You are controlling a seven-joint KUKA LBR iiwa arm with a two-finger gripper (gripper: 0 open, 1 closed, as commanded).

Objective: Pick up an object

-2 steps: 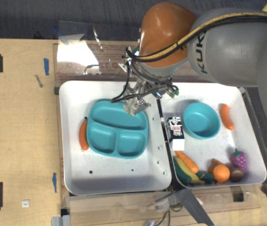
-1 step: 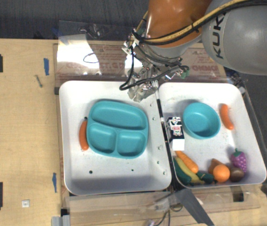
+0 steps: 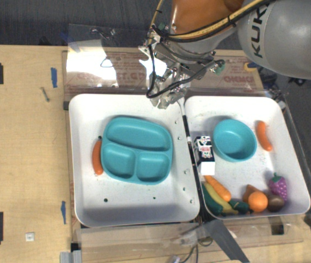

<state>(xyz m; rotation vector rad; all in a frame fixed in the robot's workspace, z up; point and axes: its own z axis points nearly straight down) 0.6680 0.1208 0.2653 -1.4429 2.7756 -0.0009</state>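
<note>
teal divided plate [image 3: 137, 149] lying in left bin [image 3: 84, 147], orange sausage [image 3: 97, 156] resting just beside its left rim; teal bowl [image 3: 234, 139] sitting in right bin [image 3: 292, 163], second orange sausage [image 3: 263, 135] just to its right; small black-and-white box [image 3: 204, 148] lying against bowl's left side; carrot [image 3: 217, 188], orange [image 3: 258, 201] and purple grapes [image 3: 278, 186] clustering near front edge; gripper [image 3: 167, 95] hovering over rear end of divider between bins, carrying nothing visible; finger spread too cluttered to judge
</note>
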